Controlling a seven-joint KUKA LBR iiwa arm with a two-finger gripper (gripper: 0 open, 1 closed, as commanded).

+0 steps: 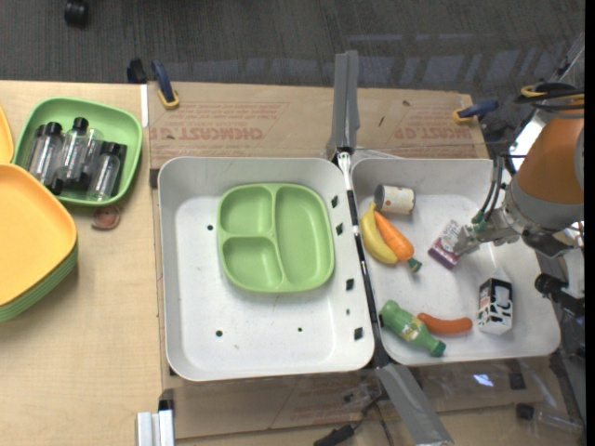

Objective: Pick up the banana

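The yellow banana (372, 234) lies in the right bin (521, 342) near its left wall, curved, with an orange carrot (394, 237) resting against its right side. My gripper (468, 240) is at the right part of the same bin, well to the right of the banana, right beside a purple and white packet (448, 245). The orange band of the arm (556, 162) rises above it at the view's right edge.
Also in the right bin are a small white can (396, 199), a green bottle (411, 329), an orange-red chili-like piece (446, 323) and a black and white carton (495, 305). The left bin (186, 342) holds a green divided plate (276, 237). Orange plates and a green tray of bottles sit far left.
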